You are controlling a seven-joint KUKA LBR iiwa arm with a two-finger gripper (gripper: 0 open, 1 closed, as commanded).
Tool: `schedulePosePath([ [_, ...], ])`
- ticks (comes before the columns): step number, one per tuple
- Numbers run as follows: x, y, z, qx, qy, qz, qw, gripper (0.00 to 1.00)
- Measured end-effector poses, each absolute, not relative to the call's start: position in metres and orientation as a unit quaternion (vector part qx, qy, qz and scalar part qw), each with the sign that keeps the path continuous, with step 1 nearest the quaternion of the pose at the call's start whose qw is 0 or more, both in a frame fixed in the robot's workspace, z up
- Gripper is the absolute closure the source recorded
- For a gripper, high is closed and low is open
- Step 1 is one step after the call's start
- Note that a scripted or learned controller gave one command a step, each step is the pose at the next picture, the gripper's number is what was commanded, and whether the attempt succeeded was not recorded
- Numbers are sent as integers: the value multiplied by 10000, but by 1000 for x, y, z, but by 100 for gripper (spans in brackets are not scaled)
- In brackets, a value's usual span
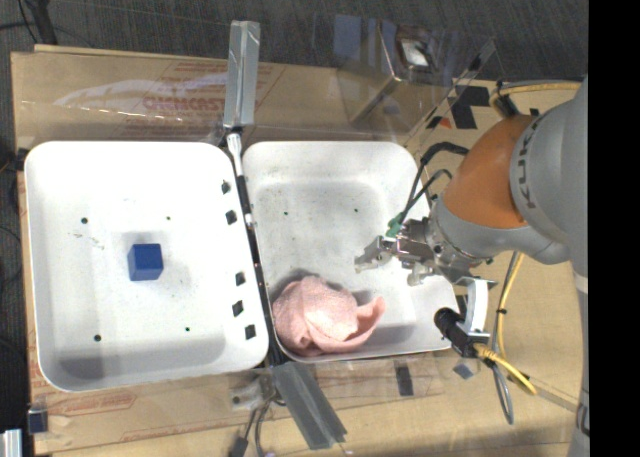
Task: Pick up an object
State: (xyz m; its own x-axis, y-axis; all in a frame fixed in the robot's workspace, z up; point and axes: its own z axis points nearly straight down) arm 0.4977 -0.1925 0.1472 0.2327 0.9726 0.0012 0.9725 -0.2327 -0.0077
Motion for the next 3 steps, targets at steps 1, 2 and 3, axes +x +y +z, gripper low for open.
schedulePosePath([
  [1,478,-175,92,-7427,-6696,-3,12,0],
  [2,478,-175,102,-7408,-6717,-1,10,100],
  [3,479,-175,102,-7408,-6717,-1,7,0],
])
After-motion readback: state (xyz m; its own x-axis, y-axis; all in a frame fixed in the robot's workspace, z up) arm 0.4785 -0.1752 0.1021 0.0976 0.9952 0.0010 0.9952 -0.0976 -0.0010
